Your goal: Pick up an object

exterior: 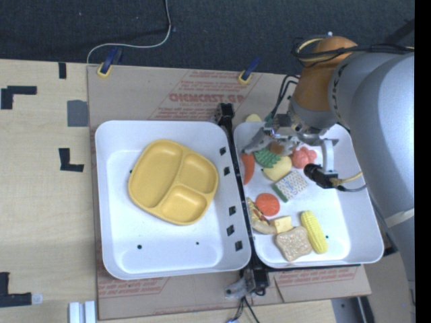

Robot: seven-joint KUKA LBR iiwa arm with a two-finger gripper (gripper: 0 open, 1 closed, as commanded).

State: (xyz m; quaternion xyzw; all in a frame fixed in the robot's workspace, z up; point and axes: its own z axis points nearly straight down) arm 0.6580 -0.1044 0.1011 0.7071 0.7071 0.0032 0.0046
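Note:
The right bin (360, 237) holds several toy foods. At its far end, my gripper (273, 140) hangs low over a green piece (268, 158). An orange piece (248, 169) lies just left of that, a pale yellow lump (277, 168) right below it, and a pink-red piece (304, 157) to its right. Nearer the front lie a checkered cracker (291, 185), a red tomato (267, 204), a cheese block (283, 223), a bread slice (293, 243) and a corn cob (313, 231). The wrist hides whatever lies directly under the gripper.
The left bin (111, 200) carries a yellow divided plate (173, 182). A black divider strip (232, 180) runs between the bins. The bulky grey arm (384, 126) covers the right bin's right side, and a black cable (330, 177) loops by the pink-red piece.

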